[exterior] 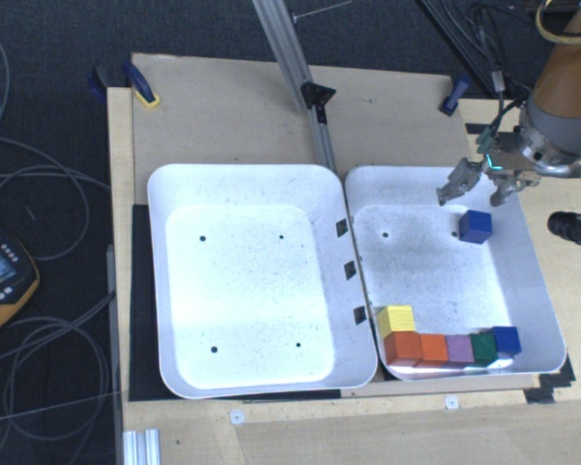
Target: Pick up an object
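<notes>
Two shallow white bins on worktop (223, 105). In right bin (537, 289): row of yellow, red, orange, purple, green, blue cubes (445, 342) along near wall; lone blue cube (475, 227) just below spread, empty fingers (461, 180) of gripper (484, 185).

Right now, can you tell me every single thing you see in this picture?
bins: 2, white, side by side on the bench; left bin, right bin
lone blue cube: 1, blue, upper part of right bin
row of cubes: 6, yellow, red, orange, purple, green, blue, along right bin's near edge
clamps: 2, blue, bench's far corners
metal post: 1, grey, behind the bins
cables: several, dark, floor at left
arm: 1, orange and grey, right
hand: 1, grey, open above the lone blue cube
</notes>
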You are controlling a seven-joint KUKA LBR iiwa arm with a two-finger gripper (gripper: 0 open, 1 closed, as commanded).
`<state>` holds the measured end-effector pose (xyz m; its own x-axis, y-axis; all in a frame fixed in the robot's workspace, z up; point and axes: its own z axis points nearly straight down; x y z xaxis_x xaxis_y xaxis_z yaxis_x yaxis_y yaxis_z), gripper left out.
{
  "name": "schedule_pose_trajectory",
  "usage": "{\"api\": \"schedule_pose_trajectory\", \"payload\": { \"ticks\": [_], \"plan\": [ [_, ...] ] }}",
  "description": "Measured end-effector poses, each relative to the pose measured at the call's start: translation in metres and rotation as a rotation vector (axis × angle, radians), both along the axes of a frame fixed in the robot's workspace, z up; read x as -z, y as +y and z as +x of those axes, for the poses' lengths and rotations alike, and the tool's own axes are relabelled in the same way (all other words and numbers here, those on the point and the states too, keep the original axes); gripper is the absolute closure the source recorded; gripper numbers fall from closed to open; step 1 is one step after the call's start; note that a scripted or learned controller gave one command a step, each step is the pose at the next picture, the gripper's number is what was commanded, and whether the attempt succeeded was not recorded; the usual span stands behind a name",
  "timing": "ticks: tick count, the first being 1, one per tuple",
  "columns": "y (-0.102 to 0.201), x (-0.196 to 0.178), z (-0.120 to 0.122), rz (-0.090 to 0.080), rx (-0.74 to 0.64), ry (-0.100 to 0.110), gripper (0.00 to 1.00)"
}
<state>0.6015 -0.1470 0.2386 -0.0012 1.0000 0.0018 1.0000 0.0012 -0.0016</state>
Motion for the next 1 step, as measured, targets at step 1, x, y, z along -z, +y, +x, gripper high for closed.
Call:
{"api": "schedule_pose_trajectory", "payload": {
  "ticks": [1],
  "plan": [
    [0.0544,-0.0326,-0.0016,0.000,-0.006,-0.007,0.00]
  ]
}}
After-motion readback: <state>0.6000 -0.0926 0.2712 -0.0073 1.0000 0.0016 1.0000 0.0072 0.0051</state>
